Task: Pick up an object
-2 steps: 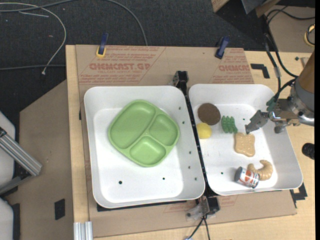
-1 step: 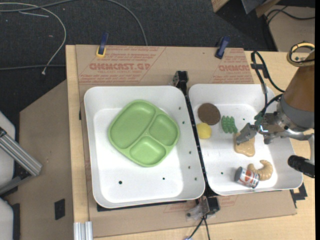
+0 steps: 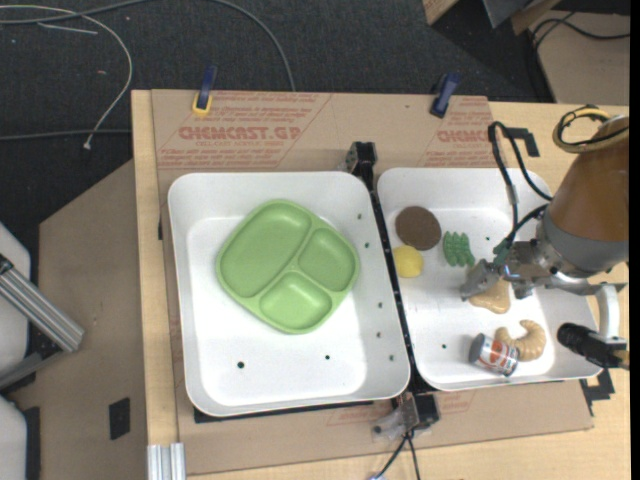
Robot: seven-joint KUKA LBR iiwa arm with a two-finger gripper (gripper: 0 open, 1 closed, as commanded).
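Several small objects lie in the right bin (image 3: pixel 440 353). A brown disc (image 3: pixel 418 227) is at the back left, with a yellow lump (image 3: pixel 408 261) just in front of it and a green ridged piece (image 3: pixel 459 249) to its right. A flat tan piece (image 3: pixel 493 299) lies mid-bin. Near the front edge are a curved tan croissant shape (image 3: pixel 530 339) and a small can (image 3: pixel 494 354) on its side. My gripper (image 3: pixel 492 278) hangs low over the flat tan piece, right at its top edge; whether it touches the piece is unclear.
The left bin (image 3: pixel 200 348) holds a green divided plate (image 3: pixel 288 266). A black divider clip (image 3: pixel 361 156) sits between the bins at the back. The arm's orange band (image 3: pixel 595 188) and cables overhang the right bin's right side.
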